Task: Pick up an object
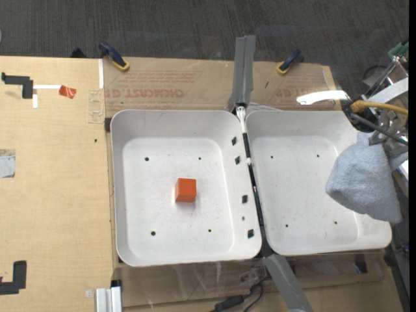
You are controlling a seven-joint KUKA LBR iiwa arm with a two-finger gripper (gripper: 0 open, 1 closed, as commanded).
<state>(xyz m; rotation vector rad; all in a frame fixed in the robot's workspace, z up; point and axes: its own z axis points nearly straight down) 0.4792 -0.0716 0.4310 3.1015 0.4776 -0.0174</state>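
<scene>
Bench point(52, 174) with two white bins point(130, 194)

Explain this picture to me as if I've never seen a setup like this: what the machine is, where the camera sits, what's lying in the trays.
One camera looks down at a slant on a bench holding two shallow white trays: the left bin and the right bin. A small orange block lies alone near the middle of the left bin. The grey shape at the right edge is the robot arm, reaching in over the right bin; its job is to pick an object up. Its gripping end can't be made out here, and the block sits untouched.
</scene>
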